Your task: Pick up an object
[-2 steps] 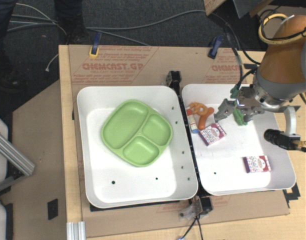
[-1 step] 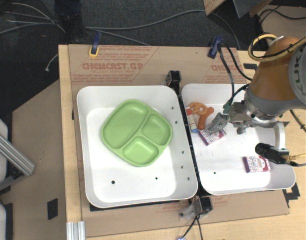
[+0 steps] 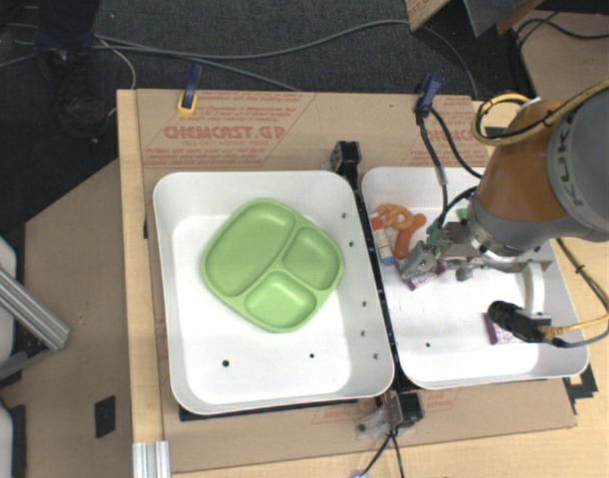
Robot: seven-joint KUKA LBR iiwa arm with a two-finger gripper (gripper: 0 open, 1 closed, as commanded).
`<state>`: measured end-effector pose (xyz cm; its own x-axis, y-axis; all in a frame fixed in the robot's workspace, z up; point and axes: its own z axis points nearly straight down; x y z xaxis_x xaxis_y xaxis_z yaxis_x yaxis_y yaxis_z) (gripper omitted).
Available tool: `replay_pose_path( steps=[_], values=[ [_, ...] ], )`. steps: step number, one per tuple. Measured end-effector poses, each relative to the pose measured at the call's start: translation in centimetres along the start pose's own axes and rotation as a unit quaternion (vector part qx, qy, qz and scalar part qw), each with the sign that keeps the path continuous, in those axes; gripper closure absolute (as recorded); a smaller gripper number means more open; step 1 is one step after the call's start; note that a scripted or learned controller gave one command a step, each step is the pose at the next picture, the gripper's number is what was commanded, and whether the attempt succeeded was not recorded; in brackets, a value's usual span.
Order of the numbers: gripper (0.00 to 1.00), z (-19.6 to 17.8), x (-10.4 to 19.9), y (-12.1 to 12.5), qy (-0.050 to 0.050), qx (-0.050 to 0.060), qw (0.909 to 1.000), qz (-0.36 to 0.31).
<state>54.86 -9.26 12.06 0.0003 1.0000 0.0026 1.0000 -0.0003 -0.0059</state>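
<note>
Looking down from the overhead camera, you see the gripper (image 3: 425, 263) low inside the right-hand bin (image 3: 446, 358); you cannot tell whether it is clenched or released. An orange object (image 3: 397, 216) lies just beyond it, and a small purple piece (image 3: 414, 282) sits right beside its tip. Well away from it, a green divided plate (image 3: 273, 264) lies in the other bin (image 3: 265, 368).

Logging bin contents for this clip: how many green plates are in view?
1. The green plate lies near the middle of the bin at the view's left. The arm covers part of the other bin, so another could be hidden there.
</note>
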Motion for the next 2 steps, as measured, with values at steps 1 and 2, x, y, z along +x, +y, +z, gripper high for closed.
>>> replay_pose_path(
  steps=[1, 2],
  values=[
    [1.00, -1.3, 0.0, 0.1, 0.000, -0.003, 1.0000, 0.000],
    [1.00, -6.6, -0.3, -0.8, -0.002, -0.005, 1.0000, 0.000]
  ],
)
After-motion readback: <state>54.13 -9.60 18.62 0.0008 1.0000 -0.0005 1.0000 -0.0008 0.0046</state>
